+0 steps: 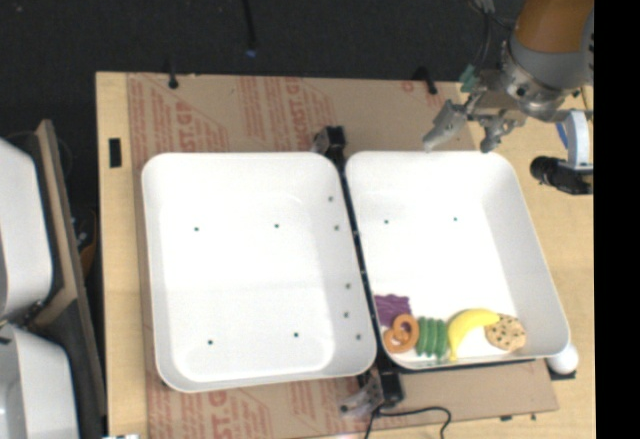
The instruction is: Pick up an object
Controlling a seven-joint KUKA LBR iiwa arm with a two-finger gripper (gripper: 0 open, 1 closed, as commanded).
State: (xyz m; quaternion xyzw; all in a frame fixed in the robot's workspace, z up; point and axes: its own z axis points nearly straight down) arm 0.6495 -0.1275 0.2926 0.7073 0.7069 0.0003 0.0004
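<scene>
Along the near wall of the right bin (520,197), in its front corner, five small toy foods lie in a tight row: a purple piece (392,306), a pretzel (401,334) just in front of it, a green piece (433,336), a banana (470,323) and a cookie (506,333). Neighbours touch or nearly touch, and the row sits against the wall, probably because loose things slide and collect at a bin's edge. Any of them could serve as the object to pick; none is lifted. The rest of this bin's floor is bare, as is the left bin (160,257), so a dropped item would have free room to land.

The pincer (467,134) hangs at the opposite, far edge of the right bin, over its rim, well apart from the row. Its two fingers (438,133) stand spread, released, with nothing between them, which suits an approach not yet begun. The arm (553,12) enters from the right with its orange band above the wrist.

Judgement: the task stands at its start. The next move calls for travel across the whole bin toward the near wall, then a descent. The crowding and the wall are the main hazard: a finger may strike the wall or close on two items at once. The cookie and the purple piece, at the row's ends, each offer one freer side. Both bins rest on a cardboard sheet (250,117) laid on the table (560,227)
</scene>
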